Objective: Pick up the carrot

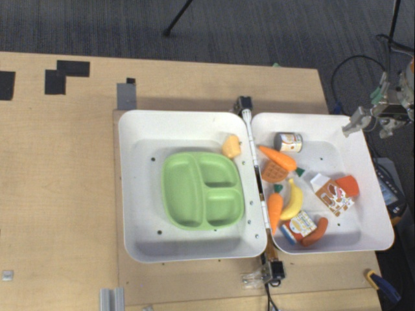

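I count two white bins, one green plate (201, 190), two carrots and one banana (294, 201). My gripper (363, 118) hangs past the right bin (379, 235)'s upper right corner, touching nothing; its spread I cannot tell. One carrot (277, 157) lies left and below it, the other carrot (275, 210) farther down.

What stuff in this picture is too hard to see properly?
- The tool, camera view: blurred and partly cut off by the right edge, so open or shut is unclear.
- The can: label too small to read.
- The lower carrot: its tip is tucked against the bin's wall.
- The sausage: partly under a small carton.
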Robot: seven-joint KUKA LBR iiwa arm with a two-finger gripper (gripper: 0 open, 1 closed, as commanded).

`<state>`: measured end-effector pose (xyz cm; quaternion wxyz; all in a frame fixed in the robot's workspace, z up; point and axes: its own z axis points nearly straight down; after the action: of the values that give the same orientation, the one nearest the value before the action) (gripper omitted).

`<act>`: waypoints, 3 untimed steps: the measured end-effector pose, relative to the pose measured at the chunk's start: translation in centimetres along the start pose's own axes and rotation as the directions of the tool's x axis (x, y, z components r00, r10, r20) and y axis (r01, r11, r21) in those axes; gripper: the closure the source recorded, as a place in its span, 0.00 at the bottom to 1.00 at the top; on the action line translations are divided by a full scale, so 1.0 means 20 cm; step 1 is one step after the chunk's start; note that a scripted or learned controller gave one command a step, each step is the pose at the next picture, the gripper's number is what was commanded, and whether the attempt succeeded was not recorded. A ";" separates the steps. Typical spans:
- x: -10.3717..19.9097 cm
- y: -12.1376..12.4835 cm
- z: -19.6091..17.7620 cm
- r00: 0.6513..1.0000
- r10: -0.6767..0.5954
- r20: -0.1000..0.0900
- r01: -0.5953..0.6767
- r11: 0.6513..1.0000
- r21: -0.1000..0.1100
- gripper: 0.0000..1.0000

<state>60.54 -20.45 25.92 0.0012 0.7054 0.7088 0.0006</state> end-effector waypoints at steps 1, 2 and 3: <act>0.32 -0.16 0.70 0.915 0.404 0.000 -0.404 0.915 0.002 0.00; 0.61 -0.14 0.87 0.911 0.412 -0.002 -0.412 0.911 0.000 0.00; 0.60 0.17 0.87 0.937 0.348 -0.001 -0.348 0.937 0.001 0.00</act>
<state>63.99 -8.45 8.49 0.0004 0.8197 0.5728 0.0008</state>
